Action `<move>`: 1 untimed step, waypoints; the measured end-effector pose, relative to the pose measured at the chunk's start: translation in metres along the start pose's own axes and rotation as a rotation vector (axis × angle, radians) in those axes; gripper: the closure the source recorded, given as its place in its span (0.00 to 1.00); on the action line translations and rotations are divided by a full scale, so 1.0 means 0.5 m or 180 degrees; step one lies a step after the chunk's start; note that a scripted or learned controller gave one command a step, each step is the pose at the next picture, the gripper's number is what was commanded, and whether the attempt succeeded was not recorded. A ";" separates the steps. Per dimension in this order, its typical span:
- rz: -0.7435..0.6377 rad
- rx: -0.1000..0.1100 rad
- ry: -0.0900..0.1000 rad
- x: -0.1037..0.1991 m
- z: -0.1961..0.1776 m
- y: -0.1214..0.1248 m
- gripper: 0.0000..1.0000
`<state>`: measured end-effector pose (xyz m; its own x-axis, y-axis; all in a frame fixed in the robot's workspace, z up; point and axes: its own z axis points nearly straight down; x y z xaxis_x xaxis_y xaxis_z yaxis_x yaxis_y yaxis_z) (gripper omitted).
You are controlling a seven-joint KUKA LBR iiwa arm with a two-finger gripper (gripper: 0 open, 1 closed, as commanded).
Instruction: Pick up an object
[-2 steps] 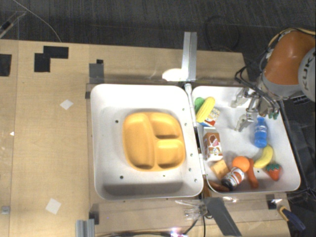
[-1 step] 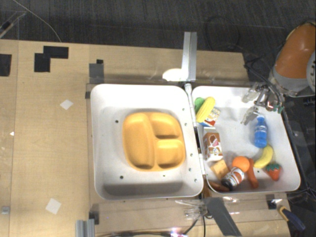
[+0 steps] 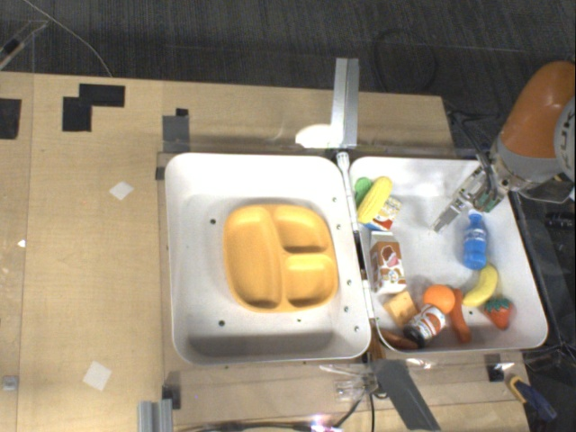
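Blue bottle (image 3: pixel 474 244) near right bin's (image 3: pixel 531 318) far edge, open-fingered empty claw (image 3: pixel 463 207) just above, bare floor leftward.

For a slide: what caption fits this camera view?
End effector poised above the toy-filled right bin; yellow divided tray in left bin.

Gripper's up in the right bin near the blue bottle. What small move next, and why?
Probably a short shift toward the blue bottle, then descend. The gripper sits over bare bin floor just up-left of it, with nothing between its fingers, and the bottle lies fairly apart from the clutter.
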<state>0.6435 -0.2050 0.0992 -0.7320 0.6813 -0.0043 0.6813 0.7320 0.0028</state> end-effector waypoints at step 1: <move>0.0045 -0.0012 -0.0017 0.099 0.021 -0.093 0.00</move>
<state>0.5757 -0.2056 0.0883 -0.7223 0.6915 -0.0095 0.6915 0.7224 0.0067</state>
